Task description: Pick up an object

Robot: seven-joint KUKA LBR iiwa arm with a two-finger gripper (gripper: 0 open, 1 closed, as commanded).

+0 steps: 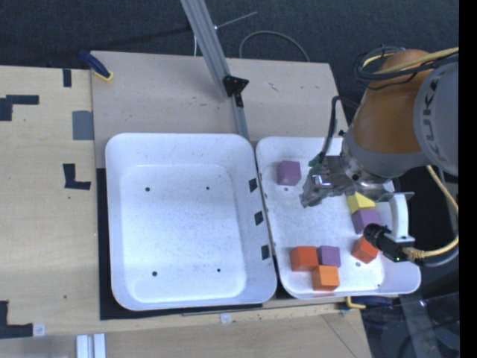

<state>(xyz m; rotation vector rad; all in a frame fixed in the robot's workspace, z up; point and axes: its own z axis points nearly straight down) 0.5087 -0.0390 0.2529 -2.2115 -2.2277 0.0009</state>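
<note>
White plastic forms both bins on the bench. Left bin: bare floor with 4 small dark marks. Right bin: holds all the loose objects, its far right part covered by the arm.

Objects noted in the right bin:
1. Purple cube, near the upper left corner, just left of the gripper and apart from it.
2. Orange cube, purple block and orange block, clustered and touching at the lower edge.
3. Red-orange block, lower right, beside a black fitting on the arm; contact cannot be judged.
4. Yellow block and a second purple piece directly beneath it, both partly hidden by the wrist; their full shapes cannot be made out.

Gripper: low over the upper middle of the right bin, pointing left and down. Its fingertips merge into dark metal and shadow, so whether the claw is released or clenched cannot be told. No object is seen between the fingers.

Arm: grey with an orange band, cut off at the right side of the view, cables looping around it.

Grey metal post: crosses the bench at a slant toward the gap between the bins.
</note>
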